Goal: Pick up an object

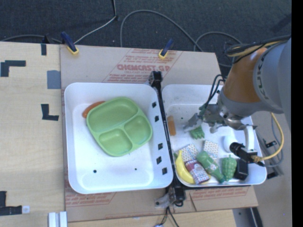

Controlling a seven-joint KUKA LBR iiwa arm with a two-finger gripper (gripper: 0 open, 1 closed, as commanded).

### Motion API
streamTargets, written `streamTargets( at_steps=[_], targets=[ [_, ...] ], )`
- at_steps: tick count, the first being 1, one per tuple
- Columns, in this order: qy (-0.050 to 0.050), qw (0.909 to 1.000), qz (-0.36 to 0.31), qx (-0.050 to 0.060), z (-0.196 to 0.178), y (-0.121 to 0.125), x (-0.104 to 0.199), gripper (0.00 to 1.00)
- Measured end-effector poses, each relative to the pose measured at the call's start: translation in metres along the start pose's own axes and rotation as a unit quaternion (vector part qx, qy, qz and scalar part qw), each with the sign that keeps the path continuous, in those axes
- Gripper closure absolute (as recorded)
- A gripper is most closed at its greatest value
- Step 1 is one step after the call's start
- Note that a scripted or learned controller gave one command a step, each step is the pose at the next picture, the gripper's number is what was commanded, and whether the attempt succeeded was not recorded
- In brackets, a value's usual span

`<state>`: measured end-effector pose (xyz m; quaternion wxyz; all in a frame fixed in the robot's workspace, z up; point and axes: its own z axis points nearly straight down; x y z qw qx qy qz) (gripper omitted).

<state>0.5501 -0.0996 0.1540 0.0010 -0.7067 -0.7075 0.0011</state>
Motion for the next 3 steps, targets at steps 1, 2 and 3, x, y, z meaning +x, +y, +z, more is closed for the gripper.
streamTargets(
  at_steps=[1,2,3],
  targets=[
    [0.000,1.0000,0.000,-0.001,0.068,0.016,-0.014,0.00],
    [-0.001,1.0000,0.001,-0.001,-0.035,-0.026,-0.028,0.00],
    [0.000,1.0000,0.000,-0.001,0.068,0.013,-0.005,0.00]
  ],
)
